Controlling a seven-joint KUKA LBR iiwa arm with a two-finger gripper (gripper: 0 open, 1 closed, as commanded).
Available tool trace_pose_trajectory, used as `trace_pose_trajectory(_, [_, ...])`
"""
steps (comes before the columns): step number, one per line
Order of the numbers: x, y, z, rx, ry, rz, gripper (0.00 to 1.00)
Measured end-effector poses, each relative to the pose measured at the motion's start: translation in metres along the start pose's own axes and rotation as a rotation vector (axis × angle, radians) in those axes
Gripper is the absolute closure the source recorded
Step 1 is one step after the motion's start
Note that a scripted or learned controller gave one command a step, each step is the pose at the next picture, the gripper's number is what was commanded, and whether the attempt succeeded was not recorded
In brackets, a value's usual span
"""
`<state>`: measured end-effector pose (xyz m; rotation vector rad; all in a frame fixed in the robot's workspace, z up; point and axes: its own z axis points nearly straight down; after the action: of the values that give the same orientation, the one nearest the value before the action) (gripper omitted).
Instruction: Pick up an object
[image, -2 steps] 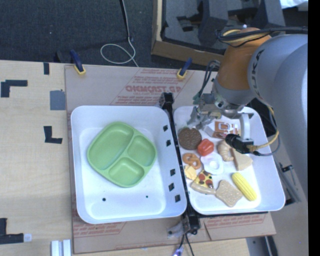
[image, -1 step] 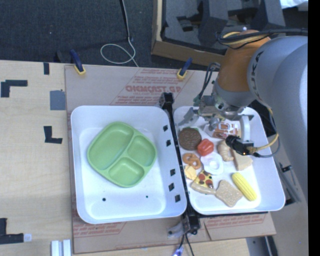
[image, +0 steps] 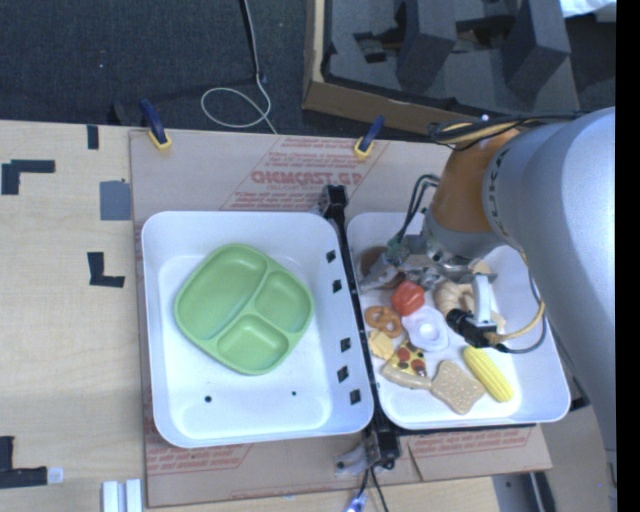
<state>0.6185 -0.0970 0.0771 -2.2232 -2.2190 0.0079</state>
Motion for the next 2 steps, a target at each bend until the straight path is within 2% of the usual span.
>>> trace_pose_trajectory(1, [0.0027,0.0008,-0.0110,0.004,0.002,-0.004,1.00])
trace_pose_trajectory(2, [0.0027,0.0007,-0.0106,0.005,0.002,-0.004,0.00])
